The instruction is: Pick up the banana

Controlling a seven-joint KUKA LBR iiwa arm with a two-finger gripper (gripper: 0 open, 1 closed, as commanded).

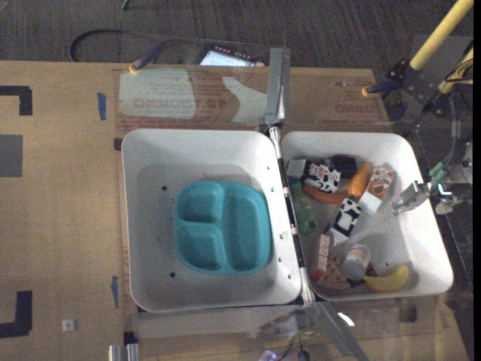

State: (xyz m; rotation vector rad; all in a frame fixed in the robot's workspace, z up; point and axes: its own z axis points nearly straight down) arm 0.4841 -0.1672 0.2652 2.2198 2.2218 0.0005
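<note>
Lying at the near edge of the right bin [432, 224], the banana [388, 279] rests well apart from the tool [417, 195].

The tool sits over the right bin's far-right side, above bare white floor; whether it is clenched or released cannot be told from this view. Beside the banana stands a small jar [356, 260], with a cluster of packets to its left. Further back lie two black-and-white cow-print cartons [322, 176], an orange carrot-shaped item [359, 179] and a red-and-white carton [380, 182]. The left bin [143, 171] holds a teal divided tray [222, 226]. Both bins sit on the brown desk [60, 201].
</note>
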